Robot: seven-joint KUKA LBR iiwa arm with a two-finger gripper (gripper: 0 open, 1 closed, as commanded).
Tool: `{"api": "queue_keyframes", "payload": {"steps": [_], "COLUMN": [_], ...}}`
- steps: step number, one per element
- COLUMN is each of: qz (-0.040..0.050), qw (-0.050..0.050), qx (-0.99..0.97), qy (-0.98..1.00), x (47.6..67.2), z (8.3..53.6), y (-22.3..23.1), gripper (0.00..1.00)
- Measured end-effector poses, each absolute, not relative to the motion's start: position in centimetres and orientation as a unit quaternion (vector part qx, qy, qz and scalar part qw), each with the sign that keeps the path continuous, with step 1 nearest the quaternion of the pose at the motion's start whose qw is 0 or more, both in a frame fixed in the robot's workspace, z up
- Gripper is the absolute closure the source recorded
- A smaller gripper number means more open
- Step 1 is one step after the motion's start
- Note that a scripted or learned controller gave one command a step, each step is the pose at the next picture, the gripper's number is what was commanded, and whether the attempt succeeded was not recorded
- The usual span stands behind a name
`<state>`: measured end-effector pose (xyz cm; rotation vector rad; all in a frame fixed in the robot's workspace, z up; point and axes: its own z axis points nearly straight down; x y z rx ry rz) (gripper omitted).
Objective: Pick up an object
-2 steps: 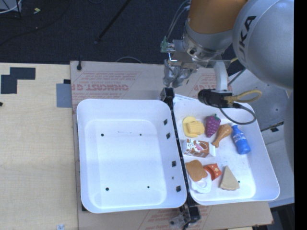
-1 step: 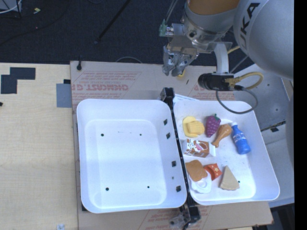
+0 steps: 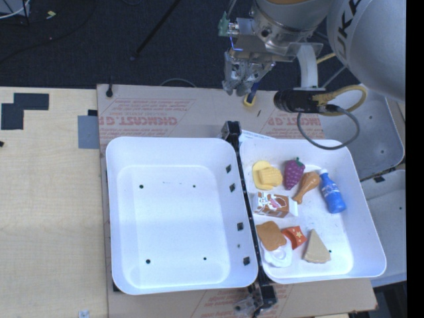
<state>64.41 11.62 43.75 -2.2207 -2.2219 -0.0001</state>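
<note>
My gripper (image 3: 240, 79) hangs high above the back edge of the bench, behind the seam between the two bins and well clear of them. The right bin (image 3: 361, 244) holds several toy foods: a yellow waffle piece (image 3: 267, 175), purple grapes (image 3: 293, 173), a brown drumstick (image 3: 306, 185), a blue bottle (image 3: 331, 192), a white and brown carton (image 3: 273, 205), a brown cookie (image 3: 270, 234), a small red-orange piece (image 3: 294, 236), a tan wedge (image 3: 317, 248) and a white piece (image 3: 278, 256). Nothing can be made out in the gripper.
The left bin (image 3: 172, 224) sits beside the right one on a cardboard sheet (image 3: 165, 114). A small yellow bit (image 3: 250, 100) shows just below the gripper. A black cable loop (image 3: 331, 108) hangs off the arm at the right.
</note>
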Motion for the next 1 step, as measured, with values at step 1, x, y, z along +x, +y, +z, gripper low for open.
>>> {"api": "queue_keyframes", "payload": {"steps": [1], "qz": [0.0008], "qw": [0.0], "qx": [-0.707], "qy": [-0.707], "x": [64.41], "z": [45.94], "y": [13.22], "gripper": [1.0]}}
